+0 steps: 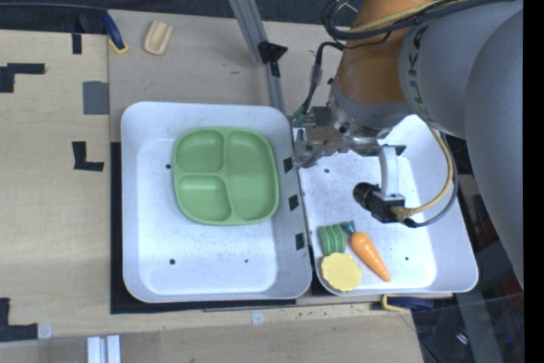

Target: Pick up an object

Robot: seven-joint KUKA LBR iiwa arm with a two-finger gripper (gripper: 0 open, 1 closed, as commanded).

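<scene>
**Camera view: my claw low in the right bin**

Camera view from above has a green four-compartment plastic plate (226, 174) lying flat in the left white bin (149, 268), toward its far edge. In the right white bin (442, 268), near its front left corner, a green toy vegetable (332, 237), a round yellow toy piece (341, 272) and an orange toy carrot (370, 255) huddle together. My claw (316, 142) sits at that bin's far left corner; I cannot tell its state.

You saw the arm (399, 55) reaching over the right bin (442, 268), its gripper (316, 142) near the bin's upper left corner. A carrot (371, 256), a yellow disc (342, 272) and a green piece (331, 238) lay near that bin's front. The left bin (144, 268) held a green tray (226, 175).
</scene>
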